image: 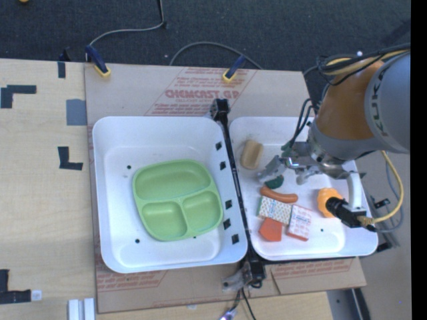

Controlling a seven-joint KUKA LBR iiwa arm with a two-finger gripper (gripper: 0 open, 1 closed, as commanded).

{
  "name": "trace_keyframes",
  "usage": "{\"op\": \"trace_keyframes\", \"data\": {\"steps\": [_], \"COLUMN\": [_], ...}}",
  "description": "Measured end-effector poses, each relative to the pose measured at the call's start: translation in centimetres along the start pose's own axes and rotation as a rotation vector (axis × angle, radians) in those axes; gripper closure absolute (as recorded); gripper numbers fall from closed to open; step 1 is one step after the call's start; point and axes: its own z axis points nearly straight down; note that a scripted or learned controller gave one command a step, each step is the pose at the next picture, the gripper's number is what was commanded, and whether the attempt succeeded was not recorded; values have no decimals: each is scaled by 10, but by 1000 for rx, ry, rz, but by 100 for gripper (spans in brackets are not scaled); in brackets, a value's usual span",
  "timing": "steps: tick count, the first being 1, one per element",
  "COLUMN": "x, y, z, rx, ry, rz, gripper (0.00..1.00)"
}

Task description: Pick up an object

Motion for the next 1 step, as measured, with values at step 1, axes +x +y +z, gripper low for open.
{"op": "trace_keyframes", "data": {"steps": [1], "x": [-10], "y": [4], "z": [84], "rx": [1], "ry": [0], "rz": [2], "gripper": [0]}}
